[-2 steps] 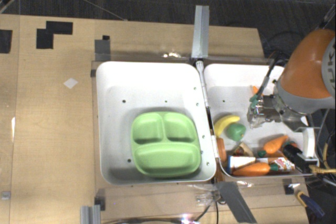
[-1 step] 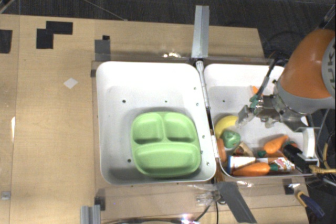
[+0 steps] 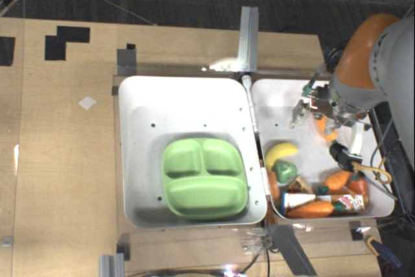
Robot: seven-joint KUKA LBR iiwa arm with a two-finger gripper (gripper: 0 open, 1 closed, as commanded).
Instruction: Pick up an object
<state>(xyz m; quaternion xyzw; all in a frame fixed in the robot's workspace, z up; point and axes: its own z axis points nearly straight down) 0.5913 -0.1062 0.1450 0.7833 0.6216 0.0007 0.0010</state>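
Over the right bin point(image 3: 285, 97), my hand point(image 3: 310, 107) hovers; I cannot tell its state. Toy food point(image 3: 318, 194) crowds the near end. Risk: clutter causes a glancing miss.

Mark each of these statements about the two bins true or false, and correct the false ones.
1. The green divided plate lies in the left bin. True.
2. The yellow banana lies in the left bin. False: it lies in the right bin, near the wall between the bins.
3. The tool is over the right bin. True.
4. The toy foods are heaped at the far end of the right bin. False: they crowd its near end.
5. The arm's orange band is above the wrist. True.
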